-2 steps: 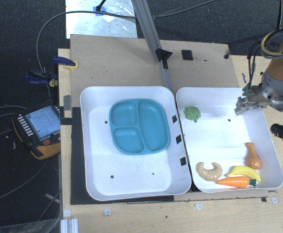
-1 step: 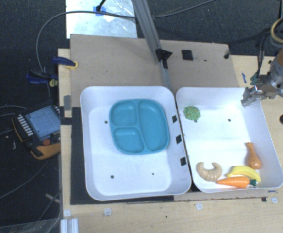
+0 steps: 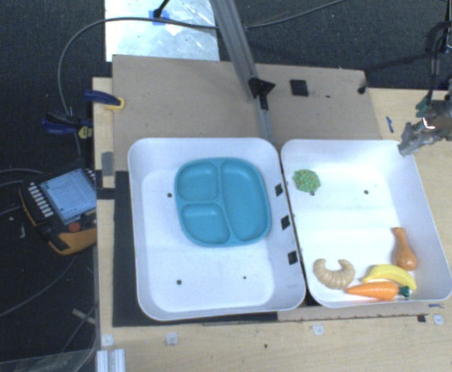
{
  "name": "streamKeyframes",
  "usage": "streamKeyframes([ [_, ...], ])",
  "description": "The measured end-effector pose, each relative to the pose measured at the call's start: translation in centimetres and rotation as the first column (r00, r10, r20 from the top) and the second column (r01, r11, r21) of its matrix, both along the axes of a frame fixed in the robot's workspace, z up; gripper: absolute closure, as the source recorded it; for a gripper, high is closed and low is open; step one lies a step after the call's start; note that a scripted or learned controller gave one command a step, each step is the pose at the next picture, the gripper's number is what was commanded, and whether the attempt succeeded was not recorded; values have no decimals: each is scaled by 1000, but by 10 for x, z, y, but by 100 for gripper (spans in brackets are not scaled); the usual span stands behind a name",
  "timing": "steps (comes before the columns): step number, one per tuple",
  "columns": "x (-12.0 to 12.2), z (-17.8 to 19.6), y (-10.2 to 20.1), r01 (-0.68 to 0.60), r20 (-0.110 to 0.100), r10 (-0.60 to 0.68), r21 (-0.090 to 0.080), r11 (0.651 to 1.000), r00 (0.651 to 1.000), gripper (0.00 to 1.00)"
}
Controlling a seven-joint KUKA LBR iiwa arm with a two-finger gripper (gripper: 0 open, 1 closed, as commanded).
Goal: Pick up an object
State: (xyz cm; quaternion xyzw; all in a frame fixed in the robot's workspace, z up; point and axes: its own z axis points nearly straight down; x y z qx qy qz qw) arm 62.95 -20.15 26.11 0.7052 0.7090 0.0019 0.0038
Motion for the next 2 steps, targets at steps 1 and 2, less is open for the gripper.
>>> streamKeyframes([
  [1, 9, -4, 63, -6, -5, 6, 4, 1000, 1000, 100],
  [2, 6, -19, 114, -4, -7, 4, 3, 1000, 1000, 100],
])
